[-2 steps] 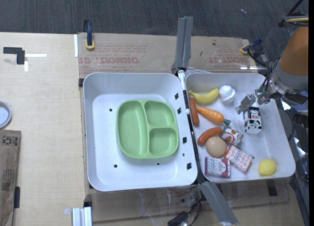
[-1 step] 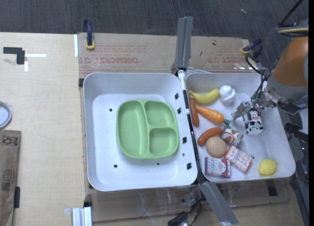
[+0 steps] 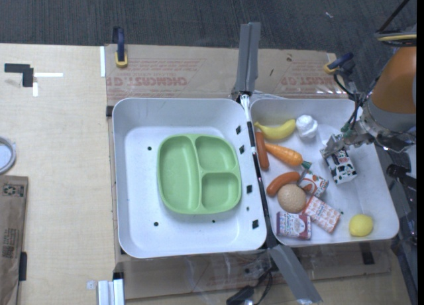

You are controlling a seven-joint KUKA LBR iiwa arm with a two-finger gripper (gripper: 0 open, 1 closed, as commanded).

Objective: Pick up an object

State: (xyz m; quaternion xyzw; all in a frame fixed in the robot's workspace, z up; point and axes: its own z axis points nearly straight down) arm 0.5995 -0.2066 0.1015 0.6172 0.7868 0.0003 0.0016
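Grey gripper (image 3: 338,153) down in the right bin (image 3: 381,184)
Poised over a black-and-white carton (image 3: 342,169); jaw state unclear; next, close and lift

Black-and-white carton (image 3: 342,167) in right bin (image 3: 383,184)

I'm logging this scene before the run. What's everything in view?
Plate: 1, green, left bin.
Banana: 1, yellow, right bin, rear.
Carrot: 1, orange, below banana.
Sausages: 2, red-orange, near divider.
Garlic: 1, white, rear.
Egg: 1, tan, centre.
Cartons: 3, red-white, front.
Lemon: 1, yellow, front right corner.
Clamps: 2, blue-yellow, rear edge.
Tool: 1, grey, over right bin, above a black-and-white thing.
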